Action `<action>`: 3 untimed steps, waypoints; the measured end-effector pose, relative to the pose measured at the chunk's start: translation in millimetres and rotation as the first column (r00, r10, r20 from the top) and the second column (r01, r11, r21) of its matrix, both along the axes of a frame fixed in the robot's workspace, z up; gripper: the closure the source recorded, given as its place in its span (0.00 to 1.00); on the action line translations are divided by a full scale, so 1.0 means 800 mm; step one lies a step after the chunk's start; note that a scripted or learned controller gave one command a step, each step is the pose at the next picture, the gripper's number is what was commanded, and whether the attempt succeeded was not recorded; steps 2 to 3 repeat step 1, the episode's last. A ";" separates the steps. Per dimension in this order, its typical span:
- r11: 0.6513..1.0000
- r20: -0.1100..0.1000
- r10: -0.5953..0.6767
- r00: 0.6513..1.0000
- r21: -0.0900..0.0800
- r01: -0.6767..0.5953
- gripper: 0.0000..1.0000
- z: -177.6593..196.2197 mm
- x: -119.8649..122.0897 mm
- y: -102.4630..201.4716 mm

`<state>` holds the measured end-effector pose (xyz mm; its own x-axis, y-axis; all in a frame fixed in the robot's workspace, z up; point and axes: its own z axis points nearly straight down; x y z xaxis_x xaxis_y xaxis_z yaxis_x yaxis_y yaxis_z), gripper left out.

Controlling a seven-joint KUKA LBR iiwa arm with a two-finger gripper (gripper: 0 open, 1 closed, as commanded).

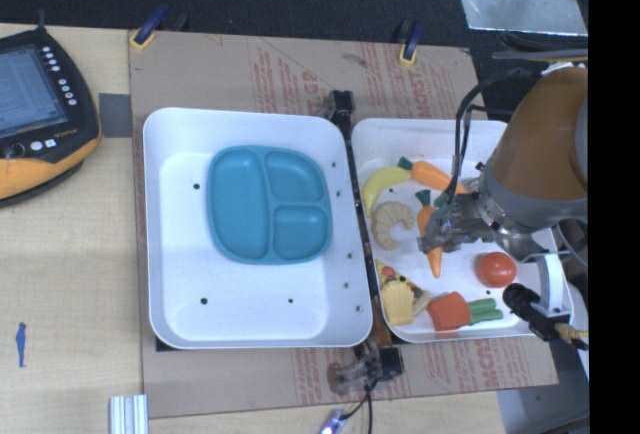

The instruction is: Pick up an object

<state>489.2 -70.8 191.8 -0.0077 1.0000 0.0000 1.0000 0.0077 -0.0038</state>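
Orange carrot [435,260] lies slanted in the right bin [380,137], right under the hand [447,227], whose grip I cannot tell. Around it sit a banana [385,184], croissant [391,219], tomato [495,269] and corn cob [397,301]. A blue divided plate [270,204] rests in the left bin [165,222] on the counter [60,302].

Hand [437,234] low in right bin [380,137] among toy food; blue plate [268,203] in left bin [180,312]

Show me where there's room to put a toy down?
Bare floor rings the blue plate in the left bin, widest below it. The right bin is crowded: banana, carrot, tomato and corn surround the pincer.
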 end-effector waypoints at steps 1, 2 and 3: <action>1.000 0.001 0.001 1.000 -0.001 -0.001 1.00 0.030 -0.011 0.101; 1.000 0.001 0.001 1.000 -0.001 -0.001 1.00 0.030 -0.011 0.101; 1.000 0.001 0.001 1.000 -0.001 -0.001 1.00 0.030 -0.011 0.101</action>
